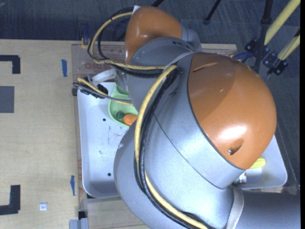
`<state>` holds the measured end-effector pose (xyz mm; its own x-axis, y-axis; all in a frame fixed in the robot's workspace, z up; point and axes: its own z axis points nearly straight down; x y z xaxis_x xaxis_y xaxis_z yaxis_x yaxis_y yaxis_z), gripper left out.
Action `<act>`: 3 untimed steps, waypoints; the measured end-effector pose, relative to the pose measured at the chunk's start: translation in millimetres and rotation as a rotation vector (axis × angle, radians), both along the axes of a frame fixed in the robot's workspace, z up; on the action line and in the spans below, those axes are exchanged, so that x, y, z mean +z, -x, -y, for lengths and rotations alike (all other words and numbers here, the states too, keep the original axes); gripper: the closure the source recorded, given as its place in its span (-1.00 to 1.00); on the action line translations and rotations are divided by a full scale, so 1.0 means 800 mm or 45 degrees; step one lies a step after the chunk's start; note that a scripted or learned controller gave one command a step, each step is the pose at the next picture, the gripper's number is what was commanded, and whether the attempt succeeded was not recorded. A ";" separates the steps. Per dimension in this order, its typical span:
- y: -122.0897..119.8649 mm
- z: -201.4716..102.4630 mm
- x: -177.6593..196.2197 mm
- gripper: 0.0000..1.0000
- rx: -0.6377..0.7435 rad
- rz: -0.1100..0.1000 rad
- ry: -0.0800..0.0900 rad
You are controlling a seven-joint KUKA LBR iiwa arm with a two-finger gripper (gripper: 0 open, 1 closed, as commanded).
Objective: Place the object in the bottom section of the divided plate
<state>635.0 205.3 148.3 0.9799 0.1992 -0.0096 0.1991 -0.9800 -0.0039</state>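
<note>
Gripper state cannot be told; the arm (pixel 190 142) hides it. An orange object (pixel 129 119) lies on the green divided plate (pixel 116 109), beside the arm. Which section holds it is unclear, so completion remains unconfirmed.

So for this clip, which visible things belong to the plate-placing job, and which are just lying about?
Job:
- green divided plate, mostly hidden under the arm
- orange object lying on the plate
- arm, reaching over the plate

Lying about:
- yellow item in the right bin, near the arm
- blue tape marks on the bench
</note>
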 end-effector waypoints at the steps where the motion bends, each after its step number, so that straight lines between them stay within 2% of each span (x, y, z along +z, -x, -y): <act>1: -0.003 0.001 0.011 1.00 -0.002 0.011 0.002; 2: -0.027 -0.026 0.007 1.00 0.054 0.014 0.003; 3: 0.002 -0.024 -0.061 1.00 0.001 0.016 0.003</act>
